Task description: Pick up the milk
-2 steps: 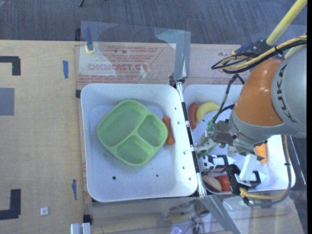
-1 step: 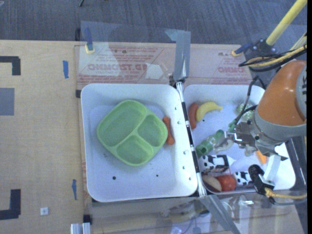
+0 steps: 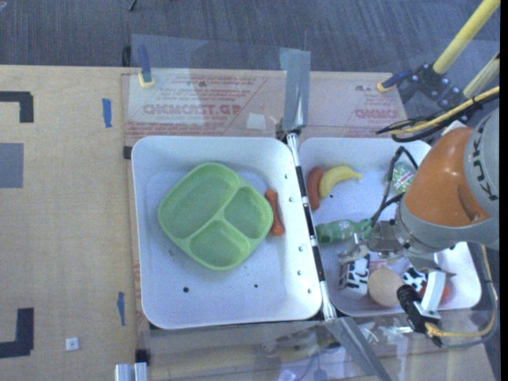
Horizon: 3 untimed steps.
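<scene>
Camera view. Milk point(image 3: 356, 275), a cow-patterned carton, sits in the right bin point(image 3: 468, 292), touching a tan egg-shaped item point(image 3: 384, 286) on its right. The tool point(image 3: 383, 240) hangs just above and right of the milk; grip state cannot be told. The milk's long axis looks roughly upright in frame. Also near the milk: green bottle point(image 3: 341, 230), banana point(image 3: 339, 178). Left bin point(image 3: 159, 292) holds a green divided plate point(image 3: 216, 215) and a carrot point(image 3: 275, 213).

A: Where's the milk?
B: Milk carton point(image 3: 356, 275), white with black cow patches, sits in my right bin point(image 3: 333, 153) near its front edge, tilted, just left of the tan egg point(image 3: 384, 286), below the green bottle point(image 3: 340, 231).
</scene>
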Tool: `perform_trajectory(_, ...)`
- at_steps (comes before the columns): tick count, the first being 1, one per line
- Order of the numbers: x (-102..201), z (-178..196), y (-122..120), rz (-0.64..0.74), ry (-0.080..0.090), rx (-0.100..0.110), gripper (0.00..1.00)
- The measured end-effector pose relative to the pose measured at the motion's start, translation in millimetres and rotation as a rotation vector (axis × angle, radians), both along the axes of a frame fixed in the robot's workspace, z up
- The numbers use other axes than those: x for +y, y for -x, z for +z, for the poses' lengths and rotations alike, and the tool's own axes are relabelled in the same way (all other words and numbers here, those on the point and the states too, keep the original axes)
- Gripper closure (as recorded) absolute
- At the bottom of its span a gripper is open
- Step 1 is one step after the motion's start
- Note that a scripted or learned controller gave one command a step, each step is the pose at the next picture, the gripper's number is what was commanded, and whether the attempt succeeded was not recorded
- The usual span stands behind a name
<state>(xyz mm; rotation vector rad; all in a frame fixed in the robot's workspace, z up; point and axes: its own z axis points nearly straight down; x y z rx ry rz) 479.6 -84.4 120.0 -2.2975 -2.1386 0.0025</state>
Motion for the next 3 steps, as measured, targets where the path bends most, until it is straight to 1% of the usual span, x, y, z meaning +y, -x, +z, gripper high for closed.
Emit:
perform_trajectory(1,-34.1,-26.0,-7.9,-0.012,-0.004,-0.022,0.0)
perform_trajectory(2,-31.2,-16.3,-13.1,-0.008,-0.007,-0.033,1.0)
perform_trajectory(3,24.8,79.9,-19.0,-0.254,0.002,0.002,1.0)
